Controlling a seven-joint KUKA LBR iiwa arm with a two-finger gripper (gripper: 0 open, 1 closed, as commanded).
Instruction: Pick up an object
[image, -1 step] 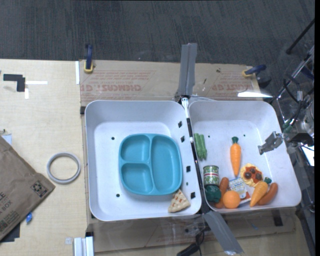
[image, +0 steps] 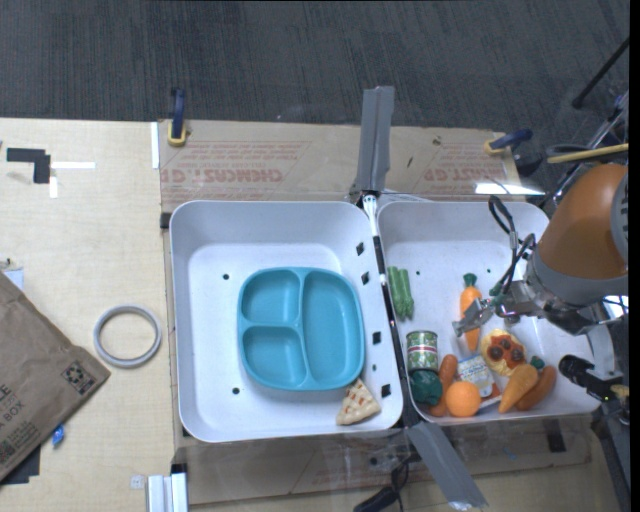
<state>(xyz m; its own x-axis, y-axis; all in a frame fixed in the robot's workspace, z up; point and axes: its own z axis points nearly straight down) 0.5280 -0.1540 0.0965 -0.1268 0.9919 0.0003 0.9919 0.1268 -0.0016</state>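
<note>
Objects for the pick are crowded into the near corner of the right bin (image: 430, 225): an orange ball (image: 462, 398), a dark green round piece (image: 425, 384), a carrot-like piece (image: 516, 386) with a red-brown sausage shape (image: 543, 385) touching it, and a flat wrapped packet (image: 476, 372) between them. Just behind sit a small can (image: 422, 351) and a pizza-looking toy (image: 501, 351). Everything here touches a neighbour, so a descent risks a finger landing on top of one item, or pinching two at once and dropping both.

Gripper (image: 470, 323) hangs just above the pile, beside the pizza toy and near a small carrot (image: 470, 298). Whether it is released or clenched cannot be told; nothing is clearly seen held in it. Judged risk: the tip sits between the carrot, can and pizza toy, so closing here may catch only an edge and let it slip out on lift. The round ball would likely roll away if nudged.

Further back, green pods (image: 401, 292) lie along the divider, apart from the heap, an easier target but close to the wall, where a finger could strike the rim.

Left bin (image: 190, 300) holds a blue divided plate (image: 302, 328) and a waffle-like wedge (image: 358, 405) at its near edge; both well apart from the arm (image: 590, 230).
</note>
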